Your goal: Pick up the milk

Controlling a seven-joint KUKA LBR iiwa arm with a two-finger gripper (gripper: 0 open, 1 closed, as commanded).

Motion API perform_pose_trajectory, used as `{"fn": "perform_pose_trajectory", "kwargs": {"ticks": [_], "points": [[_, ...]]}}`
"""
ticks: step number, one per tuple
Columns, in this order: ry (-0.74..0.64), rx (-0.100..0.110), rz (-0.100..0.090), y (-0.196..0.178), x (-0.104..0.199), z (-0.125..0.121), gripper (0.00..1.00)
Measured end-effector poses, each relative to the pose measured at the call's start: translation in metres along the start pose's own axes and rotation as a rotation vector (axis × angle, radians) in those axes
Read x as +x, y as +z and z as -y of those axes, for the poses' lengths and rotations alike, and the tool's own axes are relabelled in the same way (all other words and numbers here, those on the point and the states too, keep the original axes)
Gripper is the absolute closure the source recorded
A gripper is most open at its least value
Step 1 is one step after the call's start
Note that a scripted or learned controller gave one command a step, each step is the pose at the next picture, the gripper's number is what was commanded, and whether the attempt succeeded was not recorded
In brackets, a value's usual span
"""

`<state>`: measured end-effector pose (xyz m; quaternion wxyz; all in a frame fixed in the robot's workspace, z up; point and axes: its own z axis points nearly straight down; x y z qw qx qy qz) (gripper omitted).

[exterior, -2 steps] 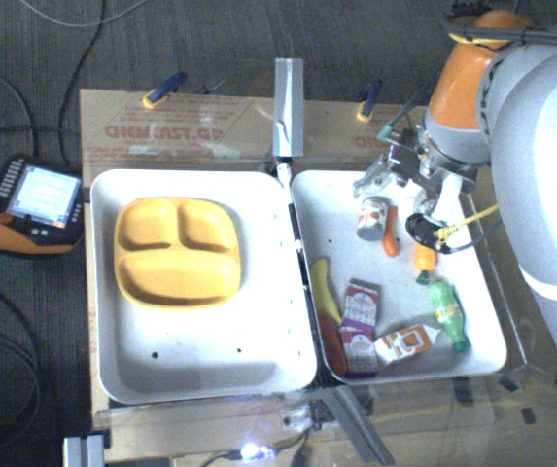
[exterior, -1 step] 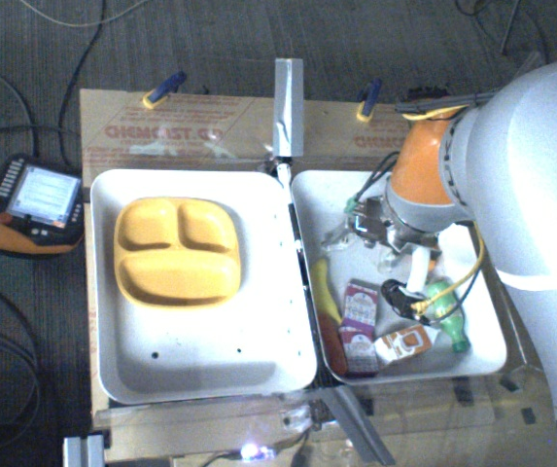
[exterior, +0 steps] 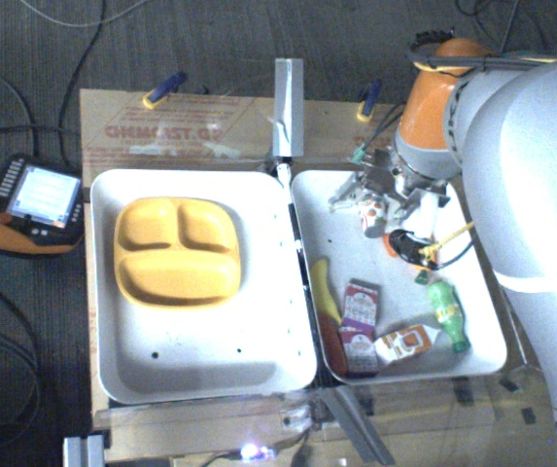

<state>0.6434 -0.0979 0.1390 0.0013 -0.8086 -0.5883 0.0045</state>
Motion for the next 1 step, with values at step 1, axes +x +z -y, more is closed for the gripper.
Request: {"fn": "perform_pose_trajectory", "kwargs": {"ticks": [1], "points": [[0.126,-0.003,-0.001,-0.0429,0.0496,-0.0025,0.0]]}}
